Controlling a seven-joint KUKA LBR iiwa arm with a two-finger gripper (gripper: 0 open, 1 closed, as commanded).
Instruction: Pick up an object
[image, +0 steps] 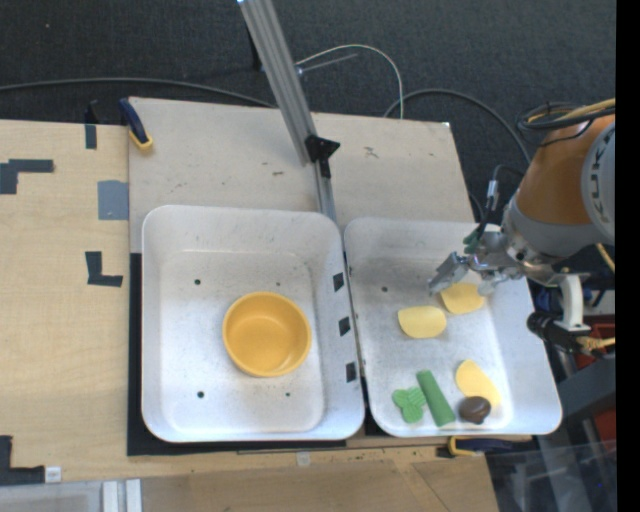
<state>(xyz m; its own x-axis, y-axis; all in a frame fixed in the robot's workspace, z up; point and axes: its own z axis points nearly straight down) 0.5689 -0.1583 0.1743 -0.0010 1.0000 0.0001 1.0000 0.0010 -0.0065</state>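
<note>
My gripper (466, 277) hangs over the upper right part of the right bin (385, 250), its fingers spread open and nothing between them. Just below it lies a flat yellow piece (463, 299), partly under the fingers. A second yellow piece (422, 321) rests a little to its left. Near the bin's front edge are a yellow oval (476, 381), a brown round item (474, 409), a green stick (435, 396) and a small green lump (407, 403). The left bin (170, 250) holds a yellow bowl (266, 333), upright.
A slanted metal pole (290, 85) runs down to the divider between the bins. Cables (400, 85) loop across the bench behind the right bin. A blue-and-yellow clamp (135, 123) sits at the board's back left corner.
</note>
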